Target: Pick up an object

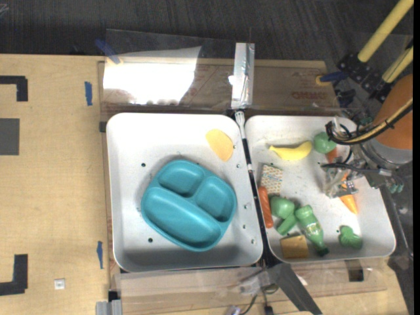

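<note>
Objects for picking lie in the right bin (387, 238), which sits just beside the left bin (121, 176) along a shared central edge. The arm (400, 120) enters from the right side of the camera view, its orange band above the wrist positioned over the right bin's far right corner, with black cables looping across the wrist. The gripper (340, 184) hangs below the wrist over the right half of the right bin; its state cannot be told from this view, because the mechanism is cluttered with wires and small parts. No object can be confirmed as grasped. A small orange piece (350, 203) lies just beside the gripper on the near side; contact cannot be determined. A green item (323, 143) sits near the gripper on the far side, next to a yellow banana (293, 151). Toward the bin's left wall lie a patterned packet (272, 176) and an orange carrot (265, 206). A green vegetable (283, 212) and a green bottle (310, 226) lie near the bin's centre front, with a tan block (294, 246) at the front edge. A small green piece (350, 237) rests at the front right, nearer the camera than the gripper. The left bin holds a teal divided plate (189, 204) and a yellow chip (220, 144) near its far right corner.
</note>
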{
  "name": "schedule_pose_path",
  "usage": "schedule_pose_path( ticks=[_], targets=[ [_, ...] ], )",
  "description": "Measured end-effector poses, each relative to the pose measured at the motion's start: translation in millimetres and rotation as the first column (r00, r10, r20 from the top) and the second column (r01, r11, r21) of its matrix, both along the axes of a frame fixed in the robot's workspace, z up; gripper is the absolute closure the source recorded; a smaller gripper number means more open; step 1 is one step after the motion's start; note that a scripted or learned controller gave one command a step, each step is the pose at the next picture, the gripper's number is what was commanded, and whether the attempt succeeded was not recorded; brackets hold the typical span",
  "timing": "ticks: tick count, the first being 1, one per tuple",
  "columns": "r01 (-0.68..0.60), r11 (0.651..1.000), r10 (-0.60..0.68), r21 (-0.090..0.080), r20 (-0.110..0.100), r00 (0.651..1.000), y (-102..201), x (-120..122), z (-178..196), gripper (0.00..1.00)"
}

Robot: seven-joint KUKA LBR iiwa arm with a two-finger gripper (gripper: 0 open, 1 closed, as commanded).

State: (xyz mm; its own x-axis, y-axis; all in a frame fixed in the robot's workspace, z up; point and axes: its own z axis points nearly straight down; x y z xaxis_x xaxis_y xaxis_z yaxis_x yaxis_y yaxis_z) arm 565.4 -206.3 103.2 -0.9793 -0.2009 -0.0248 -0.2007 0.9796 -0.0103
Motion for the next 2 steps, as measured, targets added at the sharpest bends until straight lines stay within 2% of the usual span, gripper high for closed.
schedule_pose_path(
  ticks=[1, 2],
  targets=[
    [0.002, 1.0, -0.002, 0.005, -0.009, 1.0, 62.3, 30.3, 103.5, 1.0],
    [-0.016, 1.0, 0.017, 0.007, -0.017, 1.0, 104.1, 68.1, 102.7, 1.0]
  ],
)
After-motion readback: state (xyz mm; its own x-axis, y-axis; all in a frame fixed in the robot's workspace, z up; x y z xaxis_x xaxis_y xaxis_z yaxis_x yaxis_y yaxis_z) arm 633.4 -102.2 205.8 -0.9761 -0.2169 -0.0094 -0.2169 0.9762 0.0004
